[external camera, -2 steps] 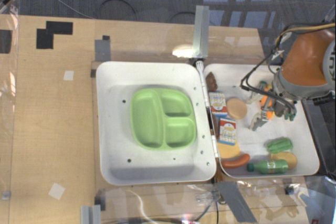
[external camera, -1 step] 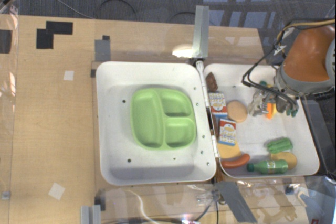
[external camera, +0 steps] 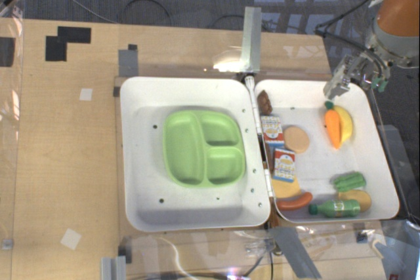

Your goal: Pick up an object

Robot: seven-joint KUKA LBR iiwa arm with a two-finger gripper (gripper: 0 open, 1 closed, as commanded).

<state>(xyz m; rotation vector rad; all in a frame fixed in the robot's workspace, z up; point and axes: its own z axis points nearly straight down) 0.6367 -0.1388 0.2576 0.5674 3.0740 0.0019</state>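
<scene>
Holding one green tray (external camera: pixel 200 147), left bin (external camera: pixel 131 141), one carrot (external camera: pixel 333 128), right bin (external camera: pixel 374 121)

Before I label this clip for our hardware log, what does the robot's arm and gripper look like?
The arm is grey below a broad orange band, with dark cables looping off beside it. The gripper is a small pale-grey metal assembly with slim fingers, and there are small green details on the wrist hardware.
</scene>
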